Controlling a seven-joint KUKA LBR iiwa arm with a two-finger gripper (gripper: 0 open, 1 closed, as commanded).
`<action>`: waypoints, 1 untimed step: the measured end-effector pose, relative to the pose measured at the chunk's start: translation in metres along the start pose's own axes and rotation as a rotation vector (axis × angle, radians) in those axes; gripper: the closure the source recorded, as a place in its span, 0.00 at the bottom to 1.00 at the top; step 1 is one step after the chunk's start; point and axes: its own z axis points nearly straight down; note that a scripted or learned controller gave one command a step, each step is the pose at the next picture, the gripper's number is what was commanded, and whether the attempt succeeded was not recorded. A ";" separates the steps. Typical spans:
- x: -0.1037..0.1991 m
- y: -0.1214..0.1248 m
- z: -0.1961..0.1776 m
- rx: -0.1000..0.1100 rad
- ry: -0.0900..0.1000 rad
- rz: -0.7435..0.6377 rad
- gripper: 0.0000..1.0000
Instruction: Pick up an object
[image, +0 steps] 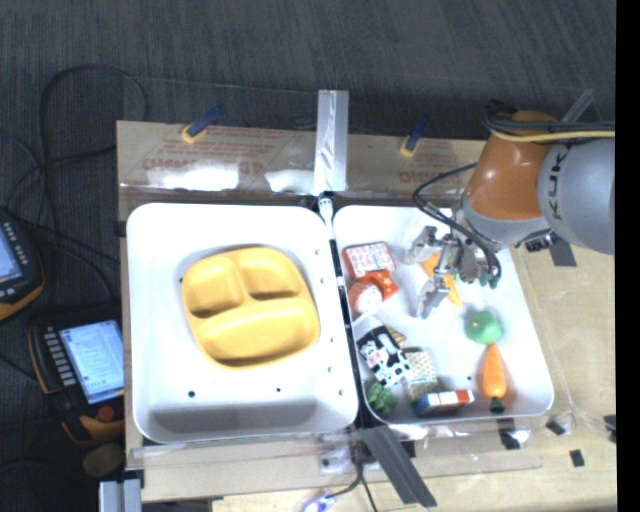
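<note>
Two fingers of claw (436, 272) spread over right bin (530, 345), gripping nothing; centre on one item before pinching.

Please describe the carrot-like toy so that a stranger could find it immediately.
Look in the right bin, near its front right corner. The orange carrot lies there, just below the green ball. It is the long tapered orange thing.
</note>
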 end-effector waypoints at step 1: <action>-0.017 0.020 0.000 -0.002 0.002 0.107 0.00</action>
